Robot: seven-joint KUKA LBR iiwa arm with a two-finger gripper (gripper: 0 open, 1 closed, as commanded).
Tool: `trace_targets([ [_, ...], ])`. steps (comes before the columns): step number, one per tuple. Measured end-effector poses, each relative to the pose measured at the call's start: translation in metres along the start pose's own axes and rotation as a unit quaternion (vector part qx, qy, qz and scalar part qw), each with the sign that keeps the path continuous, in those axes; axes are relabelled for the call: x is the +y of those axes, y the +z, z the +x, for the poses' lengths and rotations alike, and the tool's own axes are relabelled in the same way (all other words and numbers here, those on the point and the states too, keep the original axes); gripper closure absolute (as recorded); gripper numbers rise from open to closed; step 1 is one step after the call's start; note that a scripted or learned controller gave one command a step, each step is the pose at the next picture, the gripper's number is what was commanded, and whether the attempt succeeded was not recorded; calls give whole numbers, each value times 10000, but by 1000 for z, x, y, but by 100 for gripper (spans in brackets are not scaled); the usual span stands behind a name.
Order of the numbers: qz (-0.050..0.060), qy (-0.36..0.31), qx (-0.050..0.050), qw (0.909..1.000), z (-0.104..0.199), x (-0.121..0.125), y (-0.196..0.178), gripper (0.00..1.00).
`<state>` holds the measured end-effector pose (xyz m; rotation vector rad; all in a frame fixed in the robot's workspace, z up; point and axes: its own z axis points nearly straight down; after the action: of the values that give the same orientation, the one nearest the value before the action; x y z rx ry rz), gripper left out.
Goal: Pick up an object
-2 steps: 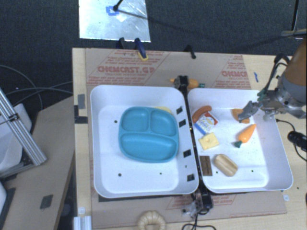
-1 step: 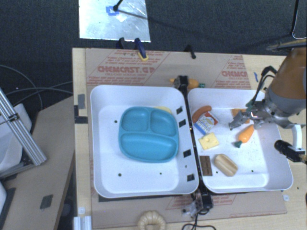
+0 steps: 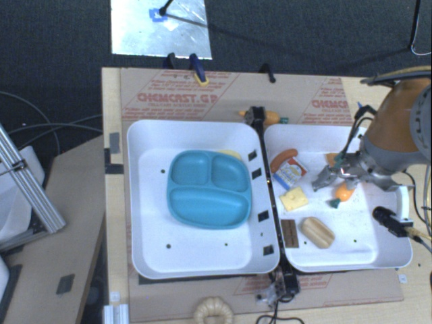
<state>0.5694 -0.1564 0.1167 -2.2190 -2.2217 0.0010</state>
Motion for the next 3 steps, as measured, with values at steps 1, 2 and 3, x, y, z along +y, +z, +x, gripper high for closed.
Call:
trace_targets([
  [1,-78,-15,-14,10000,1,5,28,0],
  [2,-30,0,-9,10000,1,2,21,100],
  [3,-24,-13,-6,10000,1,8,-23,100],
])
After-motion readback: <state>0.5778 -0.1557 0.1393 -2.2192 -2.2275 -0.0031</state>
